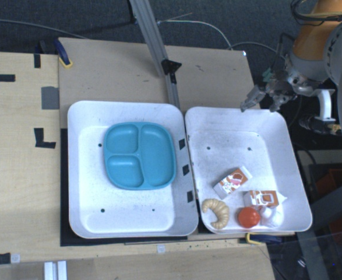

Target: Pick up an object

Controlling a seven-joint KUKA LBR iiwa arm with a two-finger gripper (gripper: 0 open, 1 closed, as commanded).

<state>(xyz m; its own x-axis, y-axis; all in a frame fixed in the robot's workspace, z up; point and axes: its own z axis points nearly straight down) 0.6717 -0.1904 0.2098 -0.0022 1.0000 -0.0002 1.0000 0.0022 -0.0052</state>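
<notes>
Two shallow white plastic bins sit side by side on the pale wooden tabletop (pixel 19 156) from where I watch, the left bin (pixel 83 214) touching the right bin (pixel 293 174) along their shared edge. In the left bin I see a teal plastic divided plate (pixel 140 155) with three compartments, lying flat toward the bin's far half. The things to pick are all gathered in the near corner of the right bin: a small white carton with a red-orange label (pixel 232 181) lies tilted nearest the middle; a tan croissant-shaped toy (pixel 217 212) curls against the near wall; a round red tomato-like ball (pixel 249 217) sits just beside it; and a second white and orange packet (pixel 265 199) rests close behind the ball, touching a crumpled white piece (pixel 273 214) by the right wall. The grey arm with its orange band (pixel 319 28) comes in from the right, and its pincer (pixel 264 98) hangs over the far right corner of the right bin, well apart from the clustered items. Its two dark fingers (pixel 251 99) look spread, with nothing between them. A grey metal pole (pixel 153 34) slants across the far side of the tabletop toward the gap between the bins.
</notes>
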